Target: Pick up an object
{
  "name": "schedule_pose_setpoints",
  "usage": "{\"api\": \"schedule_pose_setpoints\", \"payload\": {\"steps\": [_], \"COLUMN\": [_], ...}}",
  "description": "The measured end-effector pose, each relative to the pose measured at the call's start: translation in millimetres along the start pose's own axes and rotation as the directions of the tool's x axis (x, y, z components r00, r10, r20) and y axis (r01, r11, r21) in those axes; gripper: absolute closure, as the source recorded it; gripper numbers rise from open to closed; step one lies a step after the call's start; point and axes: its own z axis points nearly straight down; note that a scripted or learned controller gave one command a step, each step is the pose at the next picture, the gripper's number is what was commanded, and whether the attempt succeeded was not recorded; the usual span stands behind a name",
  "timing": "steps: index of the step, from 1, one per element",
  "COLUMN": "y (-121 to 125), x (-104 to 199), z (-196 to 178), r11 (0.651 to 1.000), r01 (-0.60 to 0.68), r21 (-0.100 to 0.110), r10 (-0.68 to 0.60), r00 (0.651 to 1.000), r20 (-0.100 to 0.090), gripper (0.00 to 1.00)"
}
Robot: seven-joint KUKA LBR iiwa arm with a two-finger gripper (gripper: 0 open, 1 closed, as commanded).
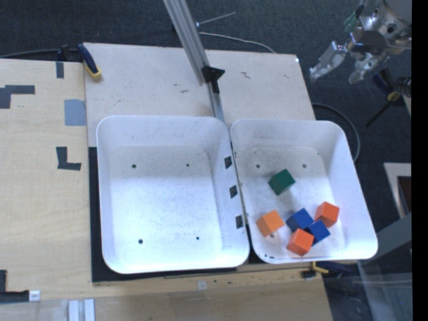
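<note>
The right bin (338, 139) holds several small blocks. A green block (281, 181) lies near its middle. Toward the front sit an orange block (270, 223), two blue blocks (300, 218) (319, 231), and two more orange-red blocks (327, 212) (300, 241), bunched together. My gripper (341, 62) hangs high at the upper right, beyond the bins' far edge and well away from the blocks. Its fingers (323, 63) are spread wide with nothing between them.
The left bin (110, 179) stands beside the right one. A slanted metal rail (189, 35) crosses the bench behind the bins. A yellow-blue clamp (89, 62) lies at the bench's back left. Black cable (341, 122) curls on the floor at right.
</note>
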Motion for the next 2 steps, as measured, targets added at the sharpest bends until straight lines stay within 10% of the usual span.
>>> {"api": "schedule_pose_setpoints", "payload": {"steps": [1,2], "y": [-95.6,-66.5], "x": [24.6,14.0], "z": [141.2,252.5], "r11": [1.000,1.000], "r01": [-0.002,-0.001], "r21": [0.015,0.011], "r10": [0.002,0.001], "r00": [1.000,1.000], "r20": [-0.003,-0.001], "gripper": [0.00,0.00]}}
